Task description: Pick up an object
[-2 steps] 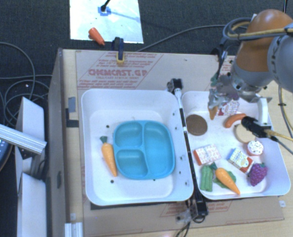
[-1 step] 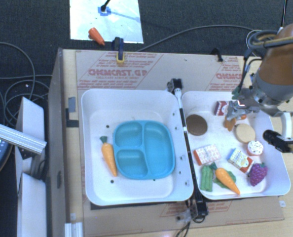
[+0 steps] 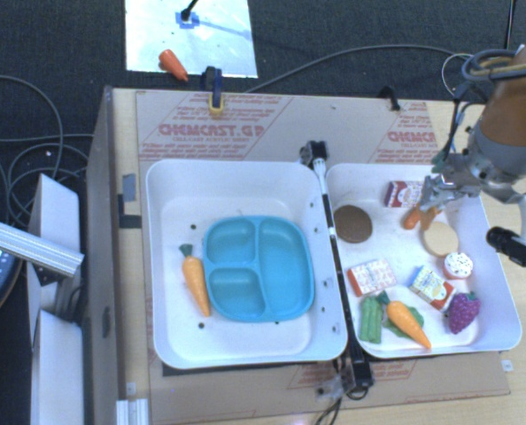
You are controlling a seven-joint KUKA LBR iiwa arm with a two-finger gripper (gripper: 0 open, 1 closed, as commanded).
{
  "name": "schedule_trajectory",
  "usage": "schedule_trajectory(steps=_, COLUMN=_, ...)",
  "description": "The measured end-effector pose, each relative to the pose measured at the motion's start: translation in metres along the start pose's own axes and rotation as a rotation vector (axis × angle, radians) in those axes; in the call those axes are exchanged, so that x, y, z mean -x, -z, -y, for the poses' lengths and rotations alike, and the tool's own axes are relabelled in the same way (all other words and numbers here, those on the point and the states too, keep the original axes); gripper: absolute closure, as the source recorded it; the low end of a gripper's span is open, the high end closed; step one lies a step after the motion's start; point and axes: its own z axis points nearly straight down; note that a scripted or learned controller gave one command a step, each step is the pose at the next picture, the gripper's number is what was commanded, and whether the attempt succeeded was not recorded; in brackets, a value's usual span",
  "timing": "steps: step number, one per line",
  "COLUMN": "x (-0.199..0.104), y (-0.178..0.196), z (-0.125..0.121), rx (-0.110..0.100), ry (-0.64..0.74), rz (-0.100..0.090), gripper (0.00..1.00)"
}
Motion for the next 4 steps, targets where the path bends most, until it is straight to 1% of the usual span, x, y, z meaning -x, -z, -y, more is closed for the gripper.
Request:
schedule_trajectory(steps=1, x=0.000, y=0.000, z=0.000, rx=0.000, ry=0.000, rz=-0.001, gripper=0.00)
schedule_trajectory(steps=2, x=-0.032, y=-0.122, z=0.024, rx=0.001, ry=0.000, rz=-0.001, gripper=0.00)
schedule_trajectory(steps=3, x=-0.031, y=-0.110, z=0.022, rx=0.006, ry=0.001, rz=-0.001, gripper=1.00)
schedule_trajectory(steps=4, x=0.052, y=-0.002, z=0.050, rx=0.003, ry=0.000, rz=0.001, gripper=1.00)
